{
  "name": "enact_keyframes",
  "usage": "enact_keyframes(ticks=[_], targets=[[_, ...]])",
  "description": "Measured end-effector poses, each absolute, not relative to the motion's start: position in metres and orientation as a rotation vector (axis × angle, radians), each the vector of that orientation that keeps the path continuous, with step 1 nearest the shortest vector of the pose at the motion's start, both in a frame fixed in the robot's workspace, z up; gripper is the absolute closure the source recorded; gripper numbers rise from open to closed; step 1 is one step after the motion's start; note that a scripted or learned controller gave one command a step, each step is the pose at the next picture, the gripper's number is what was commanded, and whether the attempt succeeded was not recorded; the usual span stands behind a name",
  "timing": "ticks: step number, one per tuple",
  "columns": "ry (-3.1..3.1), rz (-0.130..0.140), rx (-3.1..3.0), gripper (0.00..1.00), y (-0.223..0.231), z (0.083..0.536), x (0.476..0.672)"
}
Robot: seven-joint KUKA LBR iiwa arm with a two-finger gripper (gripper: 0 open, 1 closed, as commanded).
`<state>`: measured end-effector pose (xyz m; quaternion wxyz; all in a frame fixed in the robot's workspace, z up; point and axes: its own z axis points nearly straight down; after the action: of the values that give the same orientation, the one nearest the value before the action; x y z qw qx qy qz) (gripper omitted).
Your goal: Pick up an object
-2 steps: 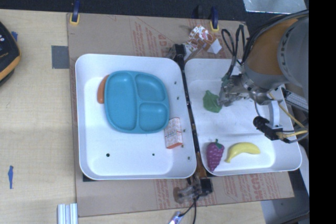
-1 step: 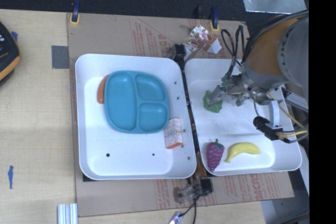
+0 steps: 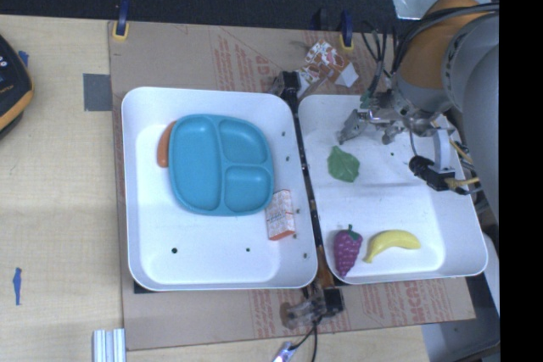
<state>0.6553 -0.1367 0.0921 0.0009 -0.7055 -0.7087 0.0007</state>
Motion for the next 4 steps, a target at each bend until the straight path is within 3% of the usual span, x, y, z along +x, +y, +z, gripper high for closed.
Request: enact_keyframes(ticks=[1, 2, 3, 4], targets=[[-2.224, 0.006, -2.215, 0.00, -0.105, 0.092, 0.579], [-2.223, 0.002, -2.217, 0.00, -0.108, 0.092, 0.633], [-2.222, 0.004, -2.216, 0.00, -0.112, 0.092, 0.629], [-2.225, 0.006, -2.214, 0.00, -0.097, 0.091, 0.552]])
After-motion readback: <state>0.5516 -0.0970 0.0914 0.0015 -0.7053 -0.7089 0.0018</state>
